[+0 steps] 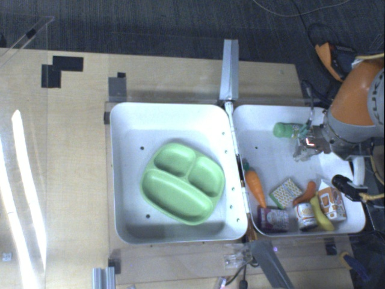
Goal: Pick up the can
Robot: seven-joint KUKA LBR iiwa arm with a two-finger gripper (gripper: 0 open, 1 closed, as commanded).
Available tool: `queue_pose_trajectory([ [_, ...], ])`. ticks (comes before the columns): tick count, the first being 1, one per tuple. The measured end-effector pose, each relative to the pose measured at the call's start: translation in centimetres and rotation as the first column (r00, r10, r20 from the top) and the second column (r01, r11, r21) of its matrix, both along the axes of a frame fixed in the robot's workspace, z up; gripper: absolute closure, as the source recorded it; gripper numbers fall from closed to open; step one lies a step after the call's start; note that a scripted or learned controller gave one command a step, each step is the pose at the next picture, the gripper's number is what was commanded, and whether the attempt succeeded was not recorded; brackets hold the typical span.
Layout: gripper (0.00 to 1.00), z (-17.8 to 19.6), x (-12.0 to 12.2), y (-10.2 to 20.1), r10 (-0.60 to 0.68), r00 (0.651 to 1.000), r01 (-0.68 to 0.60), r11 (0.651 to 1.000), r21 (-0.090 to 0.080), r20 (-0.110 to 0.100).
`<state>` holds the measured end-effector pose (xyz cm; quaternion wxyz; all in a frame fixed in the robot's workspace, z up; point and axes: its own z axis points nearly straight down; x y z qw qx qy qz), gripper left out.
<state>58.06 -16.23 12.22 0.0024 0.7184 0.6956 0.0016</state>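
Pincer (pixel 307 142) near right bin's (pixel 264 122) far edge, grip state unclear; can (pixel 307 215) at near edge.

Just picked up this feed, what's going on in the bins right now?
The gripper sits over the right bin, near its upper right corner beside a green bottle. The can lies untouched at the bin's lower edge, next to a banana. The left bin holds a green divided plate.
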Motion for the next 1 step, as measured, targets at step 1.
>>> queue_pose_trajectory([
  [1, 0.0, -0.03, -0.01, 0.01, 0.0, 1.0, 0.0, 1.0, 0.001, -0.001],
])
